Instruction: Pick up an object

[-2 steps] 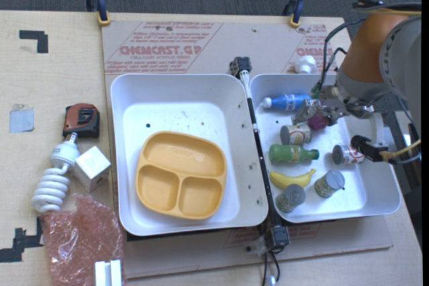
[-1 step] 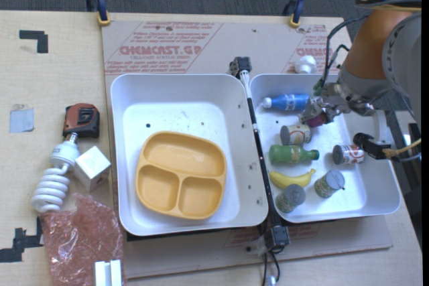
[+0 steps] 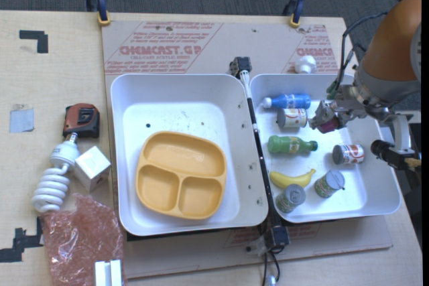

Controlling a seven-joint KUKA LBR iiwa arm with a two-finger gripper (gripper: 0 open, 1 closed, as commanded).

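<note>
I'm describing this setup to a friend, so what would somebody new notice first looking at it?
Probably the big yellow divided plate, alone in the left bin. Next, the right bin, crowded with small things: a blue bottle, a green bottle, a banana and several cans. The grey and orange arm reaches in from the right, its gripper low over that bin's upper part.

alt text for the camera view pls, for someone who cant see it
A grey robot arm's gripper hovers over the right bin, among a blue bottle, green bottle, banana and cans. The left bin holds a yellow divided tray.
</note>
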